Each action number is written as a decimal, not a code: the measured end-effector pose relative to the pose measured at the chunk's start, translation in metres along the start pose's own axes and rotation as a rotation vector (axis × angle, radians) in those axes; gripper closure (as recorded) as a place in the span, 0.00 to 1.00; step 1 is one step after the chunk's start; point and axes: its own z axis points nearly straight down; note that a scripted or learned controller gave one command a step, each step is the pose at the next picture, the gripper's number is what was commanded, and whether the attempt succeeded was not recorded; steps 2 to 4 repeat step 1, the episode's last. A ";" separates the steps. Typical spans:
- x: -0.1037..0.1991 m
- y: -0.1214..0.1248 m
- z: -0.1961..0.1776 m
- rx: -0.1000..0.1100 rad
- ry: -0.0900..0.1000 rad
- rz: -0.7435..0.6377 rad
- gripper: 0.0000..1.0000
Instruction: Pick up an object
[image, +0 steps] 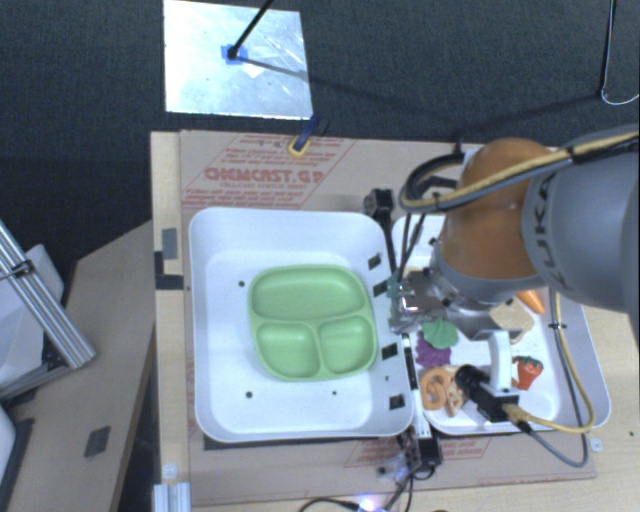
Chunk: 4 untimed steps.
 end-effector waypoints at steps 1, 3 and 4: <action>0.025 -0.014 -0.017 -0.006 -0.001 0.000 1.00; 0.025 -0.014 -0.017 -0.006 -0.001 0.000 1.00; 0.025 -0.014 -0.017 -0.006 -0.001 0.000 1.00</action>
